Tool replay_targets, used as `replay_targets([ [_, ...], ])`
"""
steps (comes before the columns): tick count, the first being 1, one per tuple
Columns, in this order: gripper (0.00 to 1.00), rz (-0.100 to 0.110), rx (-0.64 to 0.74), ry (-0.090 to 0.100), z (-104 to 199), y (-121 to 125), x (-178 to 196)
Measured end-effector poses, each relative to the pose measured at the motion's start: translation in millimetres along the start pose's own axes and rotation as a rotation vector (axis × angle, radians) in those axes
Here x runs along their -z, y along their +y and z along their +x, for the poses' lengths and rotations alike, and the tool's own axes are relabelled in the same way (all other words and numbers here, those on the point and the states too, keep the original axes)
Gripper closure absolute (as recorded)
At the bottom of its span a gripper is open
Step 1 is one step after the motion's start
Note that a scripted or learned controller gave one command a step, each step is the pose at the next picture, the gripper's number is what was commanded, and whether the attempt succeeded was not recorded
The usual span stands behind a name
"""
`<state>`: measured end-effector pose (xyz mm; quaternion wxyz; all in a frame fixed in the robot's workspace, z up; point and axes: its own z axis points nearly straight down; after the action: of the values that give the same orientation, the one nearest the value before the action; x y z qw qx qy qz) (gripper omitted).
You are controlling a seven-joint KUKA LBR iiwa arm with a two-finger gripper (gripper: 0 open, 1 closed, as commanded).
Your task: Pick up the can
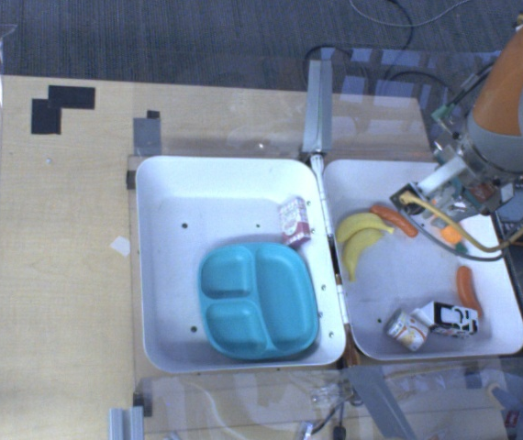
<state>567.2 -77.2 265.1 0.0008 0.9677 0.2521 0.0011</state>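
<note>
The tool (456,191) hangs over the far right part of the right bin (404,278); I cannot tell whether it is spread or pressed together. Bananas (358,236) lie to its left. The can (407,328) lies tipped near the bin's front edge, just beside a black-and-white carton (454,317).

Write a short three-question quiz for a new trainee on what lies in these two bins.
1. True or false: the bananas lie on the blue plate.
2. How many compartments has the blue plate? A) two B) three C) five
3. Fill in: the gripper hangs above the ___ bin.
Key: 1 false, they lie on the floor of the right bin; 2 B; 3 right.
</note>
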Motion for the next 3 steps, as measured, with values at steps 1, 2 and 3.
replay_targets([
  [1,1.00,0.000,0.221,0.000,6,41,-22],
  [2,1.00,0.000,-0.073,0.001,38,-28,4],
  [3,1.00,0.000,0.176,0.003,112,-108,49],
])
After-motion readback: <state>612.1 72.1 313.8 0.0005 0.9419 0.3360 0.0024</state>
